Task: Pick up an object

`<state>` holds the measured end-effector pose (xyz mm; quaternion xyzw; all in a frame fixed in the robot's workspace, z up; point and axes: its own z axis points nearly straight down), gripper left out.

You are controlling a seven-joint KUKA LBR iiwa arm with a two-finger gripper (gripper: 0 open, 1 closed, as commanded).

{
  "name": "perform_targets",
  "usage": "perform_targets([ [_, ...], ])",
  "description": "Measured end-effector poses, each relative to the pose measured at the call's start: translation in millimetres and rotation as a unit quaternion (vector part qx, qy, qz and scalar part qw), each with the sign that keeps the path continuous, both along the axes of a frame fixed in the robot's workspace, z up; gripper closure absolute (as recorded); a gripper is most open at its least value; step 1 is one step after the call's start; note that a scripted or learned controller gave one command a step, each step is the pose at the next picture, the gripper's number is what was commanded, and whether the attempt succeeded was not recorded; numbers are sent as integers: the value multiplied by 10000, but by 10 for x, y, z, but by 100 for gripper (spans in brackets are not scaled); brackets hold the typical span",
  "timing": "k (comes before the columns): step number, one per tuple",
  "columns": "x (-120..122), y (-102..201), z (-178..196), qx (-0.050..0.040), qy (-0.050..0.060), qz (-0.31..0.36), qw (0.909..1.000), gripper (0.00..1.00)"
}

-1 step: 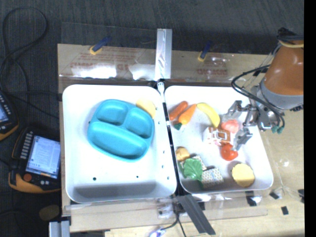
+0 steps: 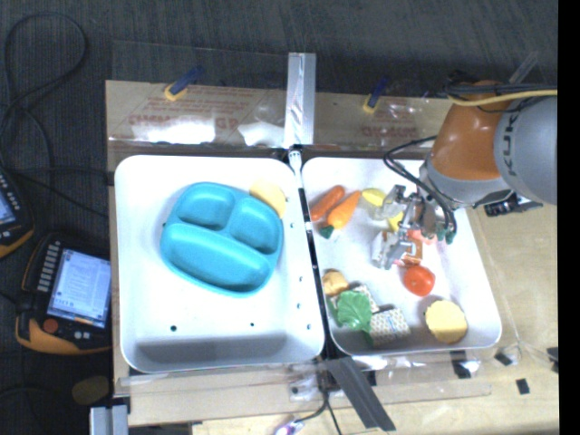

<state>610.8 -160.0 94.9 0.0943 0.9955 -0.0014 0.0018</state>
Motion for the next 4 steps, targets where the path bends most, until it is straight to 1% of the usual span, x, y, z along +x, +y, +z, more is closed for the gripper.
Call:
perform_targets([
  [1,-748,-661,-45,-13,-45,-548,9985,0],
  [2,-726,-654,67,-36,-65,-535,9985,100],
  [3,-1099,-626,862,10,7,-1201,9928,100],
  [4,-1260,-640,1739,6,1,-2956,9553,100],
])
